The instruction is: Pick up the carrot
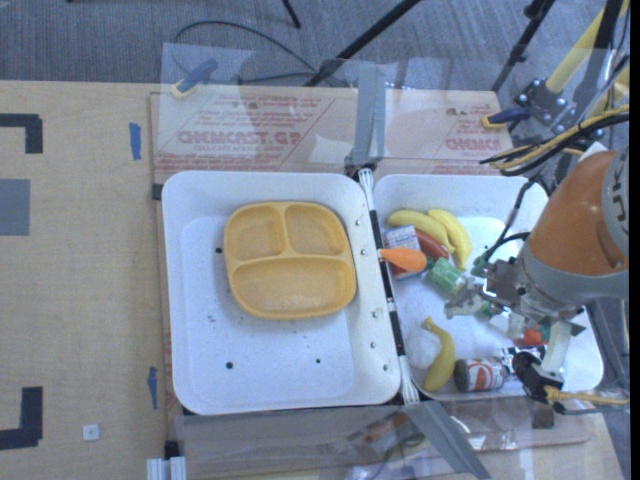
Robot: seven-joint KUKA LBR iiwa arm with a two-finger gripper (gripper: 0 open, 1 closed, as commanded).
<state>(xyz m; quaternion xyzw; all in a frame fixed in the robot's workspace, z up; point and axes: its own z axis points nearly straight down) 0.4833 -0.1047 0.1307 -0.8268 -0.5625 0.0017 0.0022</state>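
Can [483,375]: it lies on its side at about six o'clock of the right bin [495,226], nearest to us.
Single banana [440,353]: it lies just beside the can, at nine o'clock from it.
Gripper [468,303]: it hangs low over the middle of the right bin. We cannot tell if the claw is open or closed, and we see no carrot in it.
Green thing [445,275]: it is very close to the gripper, at about eleven o'clock from it. We cannot say if they touch.
Carrot [405,259]: it lies on the floor of the right bin, against the wall at nine o'clock, and at about ten o'clock from the gripper, beyond the green thing.
Yellow plate [290,258]: it sits in the left bin [280,368], with nothing on it.
Pair of bananas [435,230]: they lie at about one o'clock from the carrot, near it.
Progress: we judge that the pick is not yet made. The reach to the carrot, the grip and the lift all remain.
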